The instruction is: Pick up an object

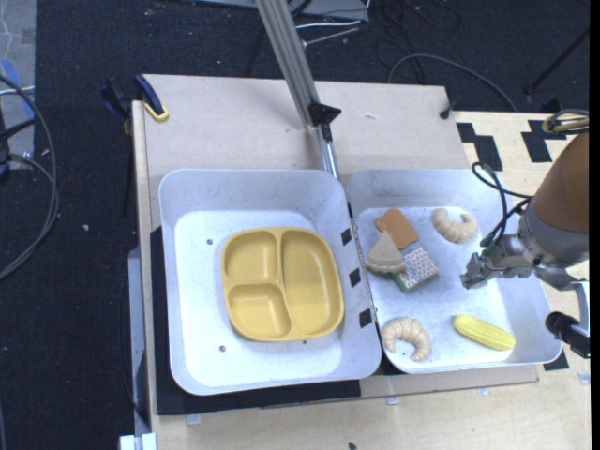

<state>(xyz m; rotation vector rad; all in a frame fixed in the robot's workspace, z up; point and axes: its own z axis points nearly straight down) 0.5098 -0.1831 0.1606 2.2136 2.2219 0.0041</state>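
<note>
So the arm was in the approach step, nothing grabbed yet. Its dark two-finger jaws (476, 272) hung low over the right shallow white bin (525, 345), and honestly I couldn't tell if they were apart or together. Just below them lay the yellow plastic corn cob (484, 332); just above, a pale croissant-shaped pastry toy (455, 225). Off to their left sat a speckled grey block (418, 266) and a tan wedge (383, 249). I'd guess the next move needed a target picked, then a straight drop.
</note>
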